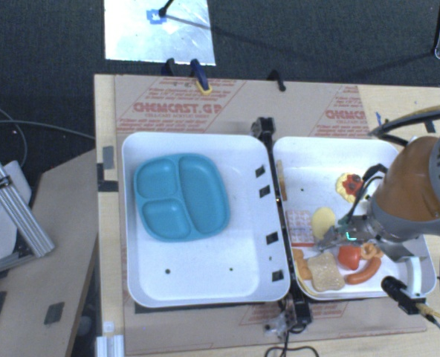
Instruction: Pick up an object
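- From my seat I see the claw [337,235] low over the right bin [309,158], near its front, just above the pile of play food; I cannot tell how it is set (too small and partly hidden by the wrist).
- Right under and beside it I count one red tomato-like piece [349,257], one slice of bread [326,273] to the left of that, and one sausage [363,273] lying at the front edge.
- One pale yellow round piece [323,218] sits just left of the claw, and one square cracker-like piece [299,224] lies beside it, nearer the divider.
- One small orange piece [301,262] lies left of the bread, touching it or nearly so.
- One red and yellow item [348,185] lies apart, farther back in the same bin.
- The arm [417,188] comes in from the right, its orange band [417,177] above the wrist.
- The left bin [205,274] holds one blue divided plate [181,196] with three compartments, toward its back left.
- Both bins rest on a cardboard sheet [179,103], two bins in all, side by side.
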You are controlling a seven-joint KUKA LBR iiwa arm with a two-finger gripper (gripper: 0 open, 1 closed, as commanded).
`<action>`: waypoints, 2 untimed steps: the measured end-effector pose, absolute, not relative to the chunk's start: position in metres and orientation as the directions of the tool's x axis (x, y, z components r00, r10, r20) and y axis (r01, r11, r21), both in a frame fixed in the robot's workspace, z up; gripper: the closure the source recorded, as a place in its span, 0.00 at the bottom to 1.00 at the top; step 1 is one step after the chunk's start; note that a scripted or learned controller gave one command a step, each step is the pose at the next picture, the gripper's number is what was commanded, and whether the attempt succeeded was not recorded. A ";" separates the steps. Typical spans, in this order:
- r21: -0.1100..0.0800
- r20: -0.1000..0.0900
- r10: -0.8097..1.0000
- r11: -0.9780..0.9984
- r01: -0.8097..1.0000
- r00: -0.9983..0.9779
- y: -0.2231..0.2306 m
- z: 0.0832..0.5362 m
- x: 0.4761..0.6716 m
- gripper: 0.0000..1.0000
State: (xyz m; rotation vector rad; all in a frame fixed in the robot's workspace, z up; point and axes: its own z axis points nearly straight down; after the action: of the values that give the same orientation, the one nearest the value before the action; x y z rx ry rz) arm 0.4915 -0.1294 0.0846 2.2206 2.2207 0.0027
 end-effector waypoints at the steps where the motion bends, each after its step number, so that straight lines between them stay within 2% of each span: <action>1: 0.006 0.000 1.000 0.008 1.000 -0.008 -0.102 0.085 0.553 0.00; 2: 0.006 0.000 1.000 0.004 1.000 -0.004 -0.104 0.096 0.551 1.00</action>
State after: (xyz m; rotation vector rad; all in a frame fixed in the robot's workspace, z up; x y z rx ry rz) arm 0.5510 -0.1042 0.0962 2.2142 2.2231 0.0063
